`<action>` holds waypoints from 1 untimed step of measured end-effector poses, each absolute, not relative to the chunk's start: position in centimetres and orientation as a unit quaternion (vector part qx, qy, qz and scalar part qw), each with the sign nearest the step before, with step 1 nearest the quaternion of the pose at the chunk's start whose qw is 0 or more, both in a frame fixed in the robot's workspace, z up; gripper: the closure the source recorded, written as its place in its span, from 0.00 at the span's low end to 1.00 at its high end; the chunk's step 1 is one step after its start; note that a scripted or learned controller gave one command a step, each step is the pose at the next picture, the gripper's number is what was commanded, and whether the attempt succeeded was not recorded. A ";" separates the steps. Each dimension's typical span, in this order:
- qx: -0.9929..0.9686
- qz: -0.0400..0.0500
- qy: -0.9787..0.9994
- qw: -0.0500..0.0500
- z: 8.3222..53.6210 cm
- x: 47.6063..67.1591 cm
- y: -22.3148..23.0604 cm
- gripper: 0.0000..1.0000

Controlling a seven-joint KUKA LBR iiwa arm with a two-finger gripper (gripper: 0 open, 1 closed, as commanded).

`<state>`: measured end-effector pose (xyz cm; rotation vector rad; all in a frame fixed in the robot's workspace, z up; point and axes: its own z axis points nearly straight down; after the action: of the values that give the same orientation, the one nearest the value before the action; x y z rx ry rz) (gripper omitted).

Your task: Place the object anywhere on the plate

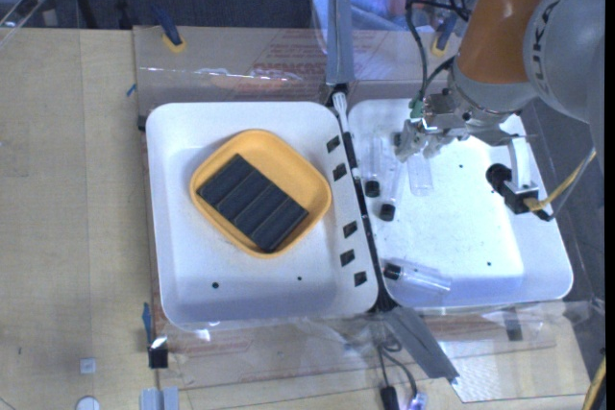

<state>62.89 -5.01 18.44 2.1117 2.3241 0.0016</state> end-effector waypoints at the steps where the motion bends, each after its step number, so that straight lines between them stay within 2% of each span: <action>1: 0.597 0.000 0.802 -0.001 18.5 61.0 -1.2 1.00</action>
<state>61.01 -1.16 18.51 1.8762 2.5221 0.0002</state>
